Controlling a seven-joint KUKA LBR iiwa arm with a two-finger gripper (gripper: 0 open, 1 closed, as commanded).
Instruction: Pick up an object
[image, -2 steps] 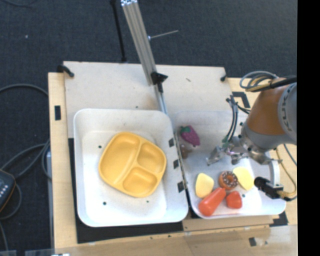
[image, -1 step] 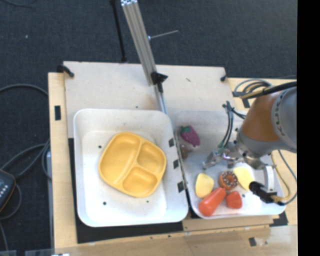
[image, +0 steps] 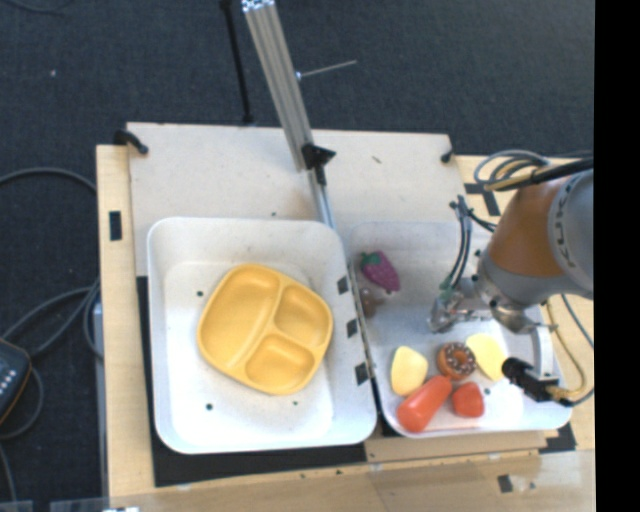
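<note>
The arm (image: 530, 240) comes in from the right, its orange band above the right bin (image: 420, 250). The claw (image: 452, 310) hangs low over the middle of that bin, seen as a small cluster of metal parts at the arm's lower left. How wide it stands cannot be told from this angle, and nothing shows between its tips.

Just below the claw, close but not clearly touching it, lies a donut (image: 457, 360) with brown icing. Left of the donut is a pale yellow piece (image: 407, 369), and right of it a second yellow piece (image: 487, 353), partly under the arm's hardware. In front of these, near the bin's lower rim, lie an orange carrot (image: 424, 402), tilted, and a red piece (image: 467, 399) just beside it. The carrot's upper end touches or nearly touches the donut.

Well apart from that group, at the bin's upper left, sits a purple toy (image: 379, 270) with a green top, next to the wall between the bins.

The left bin (image: 175, 250) holds a yellow tray (image: 265, 327) with three compartments, lying flat near its middle.

Both bins rest on a light tabletop (image: 220, 170). A metal pole (image: 285, 90) rises at a slant from behind the bins.
</note>
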